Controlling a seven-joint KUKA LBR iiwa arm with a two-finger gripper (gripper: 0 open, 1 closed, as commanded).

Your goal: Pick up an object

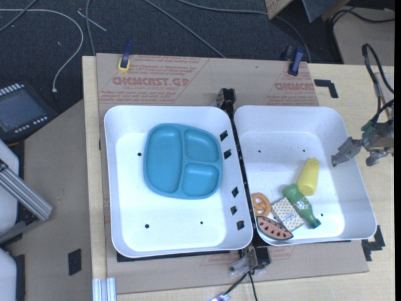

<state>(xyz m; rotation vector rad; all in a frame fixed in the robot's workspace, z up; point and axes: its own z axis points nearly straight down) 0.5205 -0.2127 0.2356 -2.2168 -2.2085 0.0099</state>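
We see two white bins side by side on the cardboard-topped bench. The left bin [125, 231] holds a blue divided plate [183, 160], lying flat toward the bin's upper centre. The right bin [351, 187] holds the candidate objects, clustered in its lower middle: a yellow bottle-like item [308, 175], tilted; a green bottle [302, 208] just below it, lying at a slant; a pretzel [260, 203] near the bin's left wall; a watermelon slice [274, 229] at the lower rim; and a small patterned square piece [286, 213] between pretzel and green bottle. These items sit touching or nearly touching one another.

The gripper [357, 148] is at the right bin's right rim, well apart from the cluster, with nothing between its fingers. We note one grey finger [343, 152] pointing toward the bin; the fingers appear spread apart. Blue clamps [294, 60] hold the board's far edge.
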